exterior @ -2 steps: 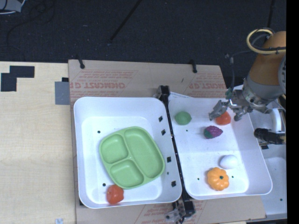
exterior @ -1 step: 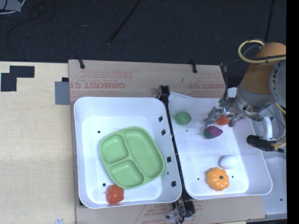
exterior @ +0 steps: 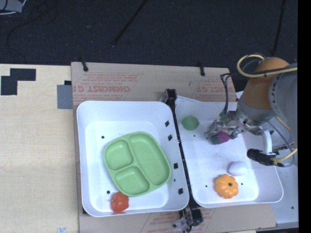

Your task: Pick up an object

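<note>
Gripper [exterior: 221,130] low in the right bin [exterior: 272,198], near its far edge, fingers closed around a small purple object [exterior: 222,138] sitting on the floor there. Beyond it: green ball [exterior: 190,123] toward the far left corner, white egg [exterior: 238,168] and orange pumpkin [exterior: 226,186] by the near edge, likely scattered as spare targets.
</note>
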Tool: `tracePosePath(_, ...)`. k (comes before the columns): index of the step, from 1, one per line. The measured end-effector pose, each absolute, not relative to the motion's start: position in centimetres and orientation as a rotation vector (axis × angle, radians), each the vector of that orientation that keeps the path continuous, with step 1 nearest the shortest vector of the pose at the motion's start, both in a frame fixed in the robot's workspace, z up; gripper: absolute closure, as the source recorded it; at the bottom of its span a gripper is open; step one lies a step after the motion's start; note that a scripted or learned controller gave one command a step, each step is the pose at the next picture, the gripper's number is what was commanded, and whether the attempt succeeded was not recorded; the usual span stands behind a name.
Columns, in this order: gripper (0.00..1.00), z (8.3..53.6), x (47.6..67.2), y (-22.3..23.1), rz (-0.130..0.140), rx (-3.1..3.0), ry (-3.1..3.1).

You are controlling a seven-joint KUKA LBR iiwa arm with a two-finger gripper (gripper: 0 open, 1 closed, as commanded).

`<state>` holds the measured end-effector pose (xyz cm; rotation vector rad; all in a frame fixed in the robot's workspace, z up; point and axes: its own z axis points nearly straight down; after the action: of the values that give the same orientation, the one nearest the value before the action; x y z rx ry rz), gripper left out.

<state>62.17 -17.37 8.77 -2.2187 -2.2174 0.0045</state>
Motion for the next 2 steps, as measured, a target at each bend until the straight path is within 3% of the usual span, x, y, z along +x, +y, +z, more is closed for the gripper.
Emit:
tracePosePath(1,1.0,10.0,62.2,-17.4,0.003,-2.221,-2.218)
tracePosePath(2,1.0,14.5,62.1,-16.9,-0.002,-2.221,-2.224)
